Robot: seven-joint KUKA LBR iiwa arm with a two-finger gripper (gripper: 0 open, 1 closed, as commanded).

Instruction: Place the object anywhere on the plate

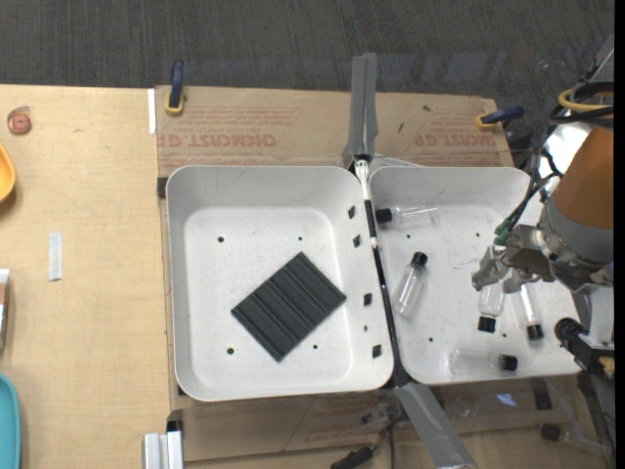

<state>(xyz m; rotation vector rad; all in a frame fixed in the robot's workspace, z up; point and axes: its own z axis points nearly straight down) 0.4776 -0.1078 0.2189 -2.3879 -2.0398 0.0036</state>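
Bench (78,360): tan top, bearing cardboard and two white bins side by side.
Left bin (195,213): holds the plate and nothing else that I can make out.
Right bin (439,189): holds several clear vials with black caps, scattered loose.
Arm (586,203): reaches in from the right, wrist low over the right bin's far side.
Plate (289,305): dark ribbed square, lying flat and turned cornerwise near the middle of the left bin; nothing rests on it.
Gripper (500,274): down among the vials at the right side of the right bin; too small and cluttered to tell whether it is released or clenched, or whether a vial sits in it.
Vials: one (409,281) lies near the divider, one (405,214) by the top edge, one (479,362) by the bottom edge, two (532,316) just beside the gripper.
Progress: early, by my reading. No vial is on the plate; the pick looks unconfirmed, and the carry across the divider and the set-down are left.
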